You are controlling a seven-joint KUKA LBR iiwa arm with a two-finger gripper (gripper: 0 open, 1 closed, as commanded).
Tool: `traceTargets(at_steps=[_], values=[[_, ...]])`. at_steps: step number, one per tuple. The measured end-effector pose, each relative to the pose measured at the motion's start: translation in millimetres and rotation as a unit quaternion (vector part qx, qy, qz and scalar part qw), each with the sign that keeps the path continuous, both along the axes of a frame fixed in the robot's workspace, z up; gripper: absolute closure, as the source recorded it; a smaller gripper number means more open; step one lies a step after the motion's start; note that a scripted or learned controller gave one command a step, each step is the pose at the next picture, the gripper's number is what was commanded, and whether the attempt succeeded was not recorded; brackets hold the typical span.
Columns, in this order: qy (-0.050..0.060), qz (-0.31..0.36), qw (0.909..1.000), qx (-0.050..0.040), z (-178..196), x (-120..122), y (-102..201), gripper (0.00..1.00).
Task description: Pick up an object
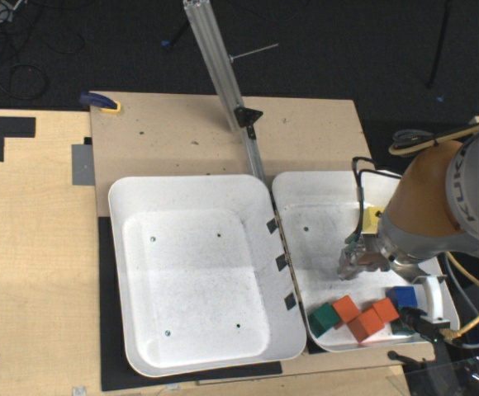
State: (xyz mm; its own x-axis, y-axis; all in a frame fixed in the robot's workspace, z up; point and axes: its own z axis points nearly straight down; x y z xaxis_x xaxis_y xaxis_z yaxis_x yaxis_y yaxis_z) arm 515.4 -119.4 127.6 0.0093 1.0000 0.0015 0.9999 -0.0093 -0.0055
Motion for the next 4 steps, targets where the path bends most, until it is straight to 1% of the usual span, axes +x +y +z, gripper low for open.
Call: traceTargets(at_steps=[1,2,4], values=[[-0.004,0.005,1.0000,-0.0010,56.2,10.1,-3.6,1.00],[-0.004,0.005,1.0000,-0.0010,108.9,11.0,-4.7,1.00],[-0.002,0.007,1.0000,0.0004,115.0,40.1,103.8,1.00]])
